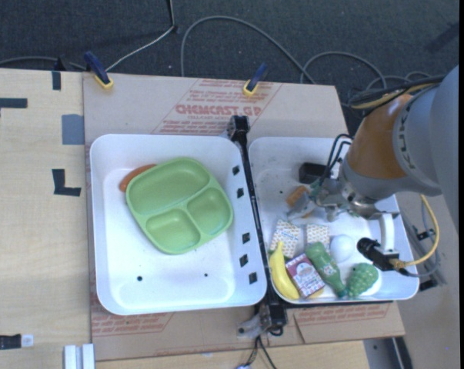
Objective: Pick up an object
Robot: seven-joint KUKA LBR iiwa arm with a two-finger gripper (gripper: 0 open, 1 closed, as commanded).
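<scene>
The arm's jaws [318,194] sit low in the right bin [274,156], right of frame centre; whether they are spread or closed cannot be told (fingers too blurred). Below them, along the bin's lower edge, lie a banana [282,271], a red packet [304,275], a green bottle [325,267] and a white egg [342,247]. A green divided plate [179,204] occupies the left bin [170,294].

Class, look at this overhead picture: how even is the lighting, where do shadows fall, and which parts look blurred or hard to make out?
Camera view: lighting soft and even, no strong glare; a faint shadow edges the green tray in the left bin; the gripper and the small items by it look blurred; the arm at the right looks soft.
</scene>
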